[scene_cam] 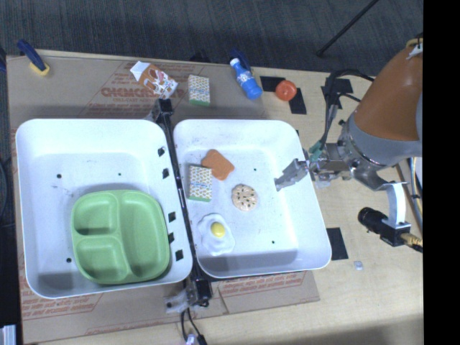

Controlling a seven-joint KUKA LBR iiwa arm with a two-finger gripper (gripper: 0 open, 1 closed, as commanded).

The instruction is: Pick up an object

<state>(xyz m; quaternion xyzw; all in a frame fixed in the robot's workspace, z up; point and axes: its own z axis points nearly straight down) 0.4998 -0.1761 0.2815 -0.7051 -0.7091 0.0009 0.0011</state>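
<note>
Robot arm's gripper (291,172) hovers at the right bin's (309,221) edge, jaws' state impossible to tell; cookie (245,197), orange piece (218,163), fried egg (217,232) lie well apart. Flat items risk slipping a grasp.

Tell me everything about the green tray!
The green tray is a light green, plastic-looking plate with rounded corners, split into three compartments: one long one on its right and two smaller ones on its left. It lies flat, slightly turned, on the floor of the left white bin, toward the near side. Nothing sits in it, and only the bin touches it.
</note>
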